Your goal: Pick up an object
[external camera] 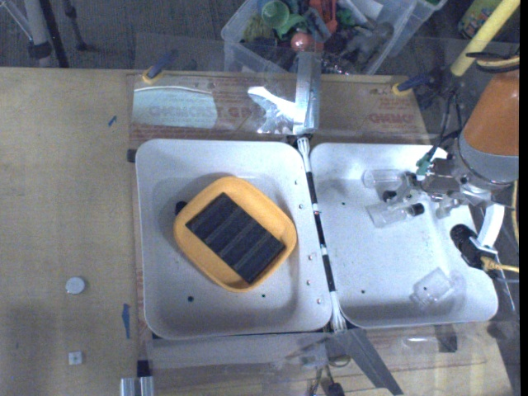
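Note:
A yellow rounded-square object (234, 233) with a black ribbed top lies tilted in the middle of the left bin (157, 304). A small clear plastic piece (433, 287) rests near the front right corner of the right bin (355, 304). My gripper (383, 196) reaches in from the right and hovers low over the back half of the right bin. Its two translucent fingers (378, 177) stand apart, open, with nothing between them. The yellow object lies well to the left of the gripper, across the divide between the bins.
The arm's grey wrist with its orange band (495, 114) and cables hangs over the right bin's right edge. A clear tub of toys (330, 15) stands behind the bins. A metal bracket (307, 93) rises at the back between them. A small grey disc (75, 285) lies on the bench at left.

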You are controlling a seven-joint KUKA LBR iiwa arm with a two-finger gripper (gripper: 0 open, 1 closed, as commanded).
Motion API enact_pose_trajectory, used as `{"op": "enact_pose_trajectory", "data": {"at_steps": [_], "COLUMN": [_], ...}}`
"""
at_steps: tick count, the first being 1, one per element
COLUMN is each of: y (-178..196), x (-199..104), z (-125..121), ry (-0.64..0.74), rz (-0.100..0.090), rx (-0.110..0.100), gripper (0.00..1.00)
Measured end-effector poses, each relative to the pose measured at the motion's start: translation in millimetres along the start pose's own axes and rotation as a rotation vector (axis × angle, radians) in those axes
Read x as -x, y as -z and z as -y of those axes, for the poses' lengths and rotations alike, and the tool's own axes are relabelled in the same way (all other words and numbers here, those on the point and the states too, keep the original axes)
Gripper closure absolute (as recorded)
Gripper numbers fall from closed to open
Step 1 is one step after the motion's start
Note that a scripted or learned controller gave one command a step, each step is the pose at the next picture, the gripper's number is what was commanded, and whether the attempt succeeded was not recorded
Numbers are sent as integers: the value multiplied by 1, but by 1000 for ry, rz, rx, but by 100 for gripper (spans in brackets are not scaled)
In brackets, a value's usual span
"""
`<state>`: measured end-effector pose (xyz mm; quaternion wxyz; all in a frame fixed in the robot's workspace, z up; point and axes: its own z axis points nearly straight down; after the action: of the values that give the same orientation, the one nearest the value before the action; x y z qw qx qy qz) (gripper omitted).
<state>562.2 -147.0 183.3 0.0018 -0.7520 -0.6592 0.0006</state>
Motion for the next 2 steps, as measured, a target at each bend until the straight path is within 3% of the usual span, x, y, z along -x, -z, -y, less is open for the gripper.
{"op": "enact_pose_trajectory", "data": {"at_steps": [1,2], "y": [-79,-68], "x": [12,14], "z": [-44,-45], "ry": [15,13], "rz": [5,8], "rx": [22,27], "gripper": [0,100]}}
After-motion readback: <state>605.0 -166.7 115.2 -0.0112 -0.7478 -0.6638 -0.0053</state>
